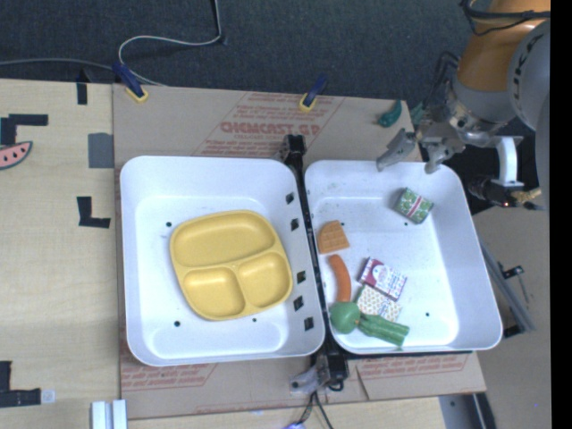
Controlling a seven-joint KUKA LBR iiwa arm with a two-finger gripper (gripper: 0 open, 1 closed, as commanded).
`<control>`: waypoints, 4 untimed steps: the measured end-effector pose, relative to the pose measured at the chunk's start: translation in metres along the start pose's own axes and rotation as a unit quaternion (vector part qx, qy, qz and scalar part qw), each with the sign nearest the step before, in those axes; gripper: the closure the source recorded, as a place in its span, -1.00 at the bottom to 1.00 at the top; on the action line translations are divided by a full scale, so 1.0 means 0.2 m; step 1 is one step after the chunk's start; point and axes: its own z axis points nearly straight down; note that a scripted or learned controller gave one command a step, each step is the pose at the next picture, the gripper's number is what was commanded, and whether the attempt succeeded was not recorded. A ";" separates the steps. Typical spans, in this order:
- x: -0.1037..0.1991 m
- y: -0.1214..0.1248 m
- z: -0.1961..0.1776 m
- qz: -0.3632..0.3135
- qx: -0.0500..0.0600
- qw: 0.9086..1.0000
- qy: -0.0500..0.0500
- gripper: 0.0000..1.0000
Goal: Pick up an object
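A camera looks down at a slant on a surface covered partly by brown cardboard, bearing 2 shallow white bins side by side.

The left bin holds 1 yellow plate with 3 compartments, lying flat near the bin's middle.

The right bin holds several small things. A small green-and-white carton lies tilted in the upper right part of the bin, well apart from the rest. An orange cracker-shaped piece lies near the bin's left wall. Just below it is an orange sausage-shaped toy, lying lengthwise. To its right is a small red-and-white box, and just below that a pale checked packet, the 2 touching or nearly so. At the bin's lower edge lies a green toy vegetable with a round head on the left and a long stem reaching right, touching the checked packet's lower side.

The grey arm, with its orange band, comes in from the upper right. Its pincer hangs over the upper rim of the right bin, above and slightly left of the green-and-white carton. The 2 fingers stand apart, with nothing between them.

A black cable runs across the dark floor at the top, and 2 blue-and-yellow clamps grip the cardboard's far edge.
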 end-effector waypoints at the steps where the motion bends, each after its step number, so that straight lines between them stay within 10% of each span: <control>1: -0.09 0.03 0.62 0.000 -0.001 1.000 -0.001 -1.00; 2: 0.22 -0.48 0.70 0.000 -0.001 1.000 0.000 -1.00; 3: 0.22 -0.48 0.65 0.001 -0.003 1.000 -0.002 1.00; 4: 0.22 -0.48 0.65 0.001 -0.002 1.000 -0.001 -1.00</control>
